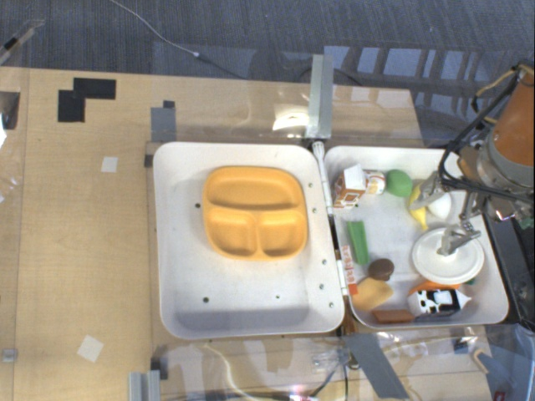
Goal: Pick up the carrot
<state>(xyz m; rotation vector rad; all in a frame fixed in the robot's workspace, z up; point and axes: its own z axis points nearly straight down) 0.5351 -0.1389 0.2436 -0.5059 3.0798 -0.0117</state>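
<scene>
Claw [458, 232] — grip unreadable — hangs over right bin's [501, 307] white plate [443, 261]; left bin [175, 224] holds yellow tray [255, 211].

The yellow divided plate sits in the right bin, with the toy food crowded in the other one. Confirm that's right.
Not right. The camera view shows the yellow divided plate in the left bin; the toy food is crowded in the right bin.

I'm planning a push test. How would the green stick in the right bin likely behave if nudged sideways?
The green stick looks rigid and straight, so it would probably slide as one piece rather than bend. It seems small and plastic-like, so it is likely light. It lies flat close to a wall of the right bin, so it may pivot against that wall.
</scene>
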